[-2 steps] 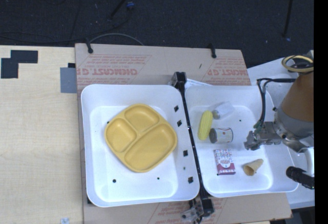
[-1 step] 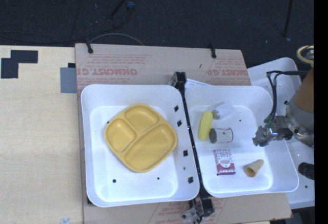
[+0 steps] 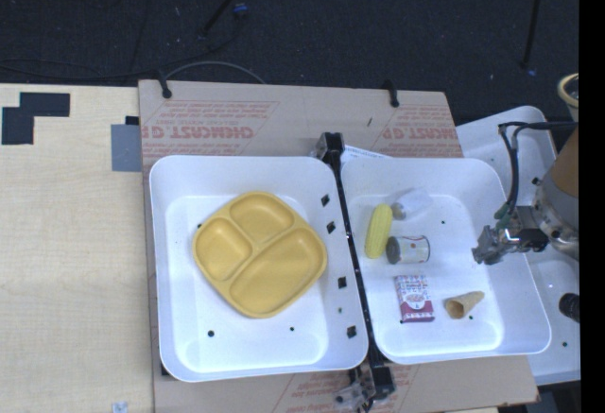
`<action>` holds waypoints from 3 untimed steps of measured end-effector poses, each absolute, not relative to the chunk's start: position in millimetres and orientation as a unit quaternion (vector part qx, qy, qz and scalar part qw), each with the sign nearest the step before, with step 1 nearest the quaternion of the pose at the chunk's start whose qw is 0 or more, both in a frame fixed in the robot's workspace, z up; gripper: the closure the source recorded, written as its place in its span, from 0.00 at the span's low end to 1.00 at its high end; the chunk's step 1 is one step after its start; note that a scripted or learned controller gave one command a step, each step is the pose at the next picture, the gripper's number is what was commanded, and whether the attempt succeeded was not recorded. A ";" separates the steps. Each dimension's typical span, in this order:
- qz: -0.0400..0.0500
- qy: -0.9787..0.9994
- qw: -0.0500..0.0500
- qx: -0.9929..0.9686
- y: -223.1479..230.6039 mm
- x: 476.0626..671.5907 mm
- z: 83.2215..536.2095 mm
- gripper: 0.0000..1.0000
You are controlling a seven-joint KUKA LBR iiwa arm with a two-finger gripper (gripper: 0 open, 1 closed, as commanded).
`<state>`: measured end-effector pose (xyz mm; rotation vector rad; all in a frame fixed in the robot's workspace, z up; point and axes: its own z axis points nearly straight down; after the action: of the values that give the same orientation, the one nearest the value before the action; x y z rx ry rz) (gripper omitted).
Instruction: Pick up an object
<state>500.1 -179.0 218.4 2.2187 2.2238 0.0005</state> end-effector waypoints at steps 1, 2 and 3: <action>0.000 0.709 -0.001 0.705 -125.1 505.6 229.2 1.00; 0.000 0.709 -0.002 0.705 -77.6 499.4 233.5 1.00; -0.001 0.709 -0.002 0.705 -18.4 500.3 223.1 1.00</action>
<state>500.3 -18.4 223.1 2.2194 2.2301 -0.0026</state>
